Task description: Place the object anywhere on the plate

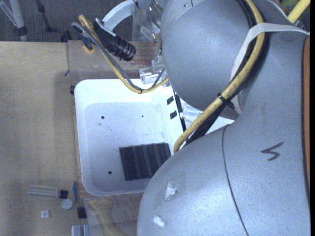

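Dark ridged block point(144, 161) in white bin point(89, 113)

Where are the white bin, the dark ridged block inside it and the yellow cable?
White bin point(93, 112), camera view: bare floor near its left wall.
Dark ridged block point(143, 161), camera view: middle of its ridged top.
Yellow cable point(236, 85), camera view: mid-run across the grey arm.

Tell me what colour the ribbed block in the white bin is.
Dark grey, almost black; the block shows in the camera view, low in the bin.
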Controlling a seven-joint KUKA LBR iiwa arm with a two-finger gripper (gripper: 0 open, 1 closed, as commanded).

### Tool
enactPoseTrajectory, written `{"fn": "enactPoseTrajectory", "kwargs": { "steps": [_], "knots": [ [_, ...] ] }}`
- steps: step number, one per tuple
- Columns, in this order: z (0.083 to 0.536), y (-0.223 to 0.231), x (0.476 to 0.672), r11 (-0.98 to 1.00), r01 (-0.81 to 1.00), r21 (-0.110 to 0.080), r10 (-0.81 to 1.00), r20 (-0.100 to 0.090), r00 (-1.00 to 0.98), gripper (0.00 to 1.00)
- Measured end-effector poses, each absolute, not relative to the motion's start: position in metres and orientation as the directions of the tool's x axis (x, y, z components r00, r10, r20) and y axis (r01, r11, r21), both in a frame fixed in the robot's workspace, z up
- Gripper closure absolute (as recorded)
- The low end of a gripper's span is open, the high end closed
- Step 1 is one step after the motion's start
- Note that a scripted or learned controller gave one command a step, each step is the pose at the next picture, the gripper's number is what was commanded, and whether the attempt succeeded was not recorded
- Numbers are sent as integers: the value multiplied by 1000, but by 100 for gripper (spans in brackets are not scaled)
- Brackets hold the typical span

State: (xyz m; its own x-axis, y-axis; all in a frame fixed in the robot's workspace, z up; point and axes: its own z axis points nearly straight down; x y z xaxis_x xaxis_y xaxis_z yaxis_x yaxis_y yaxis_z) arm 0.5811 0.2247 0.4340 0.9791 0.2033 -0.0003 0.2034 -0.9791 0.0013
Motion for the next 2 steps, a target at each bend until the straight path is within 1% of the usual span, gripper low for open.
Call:
{"fn": "enactPoseTrajectory", "kwargs": {
  "steps": [1,2],
  "knots": [
    [338,223,638,-974,226,1,226,-6,974,100],
    [332,224,661,-980,200,3,200,1,980,100]
  ]
}}
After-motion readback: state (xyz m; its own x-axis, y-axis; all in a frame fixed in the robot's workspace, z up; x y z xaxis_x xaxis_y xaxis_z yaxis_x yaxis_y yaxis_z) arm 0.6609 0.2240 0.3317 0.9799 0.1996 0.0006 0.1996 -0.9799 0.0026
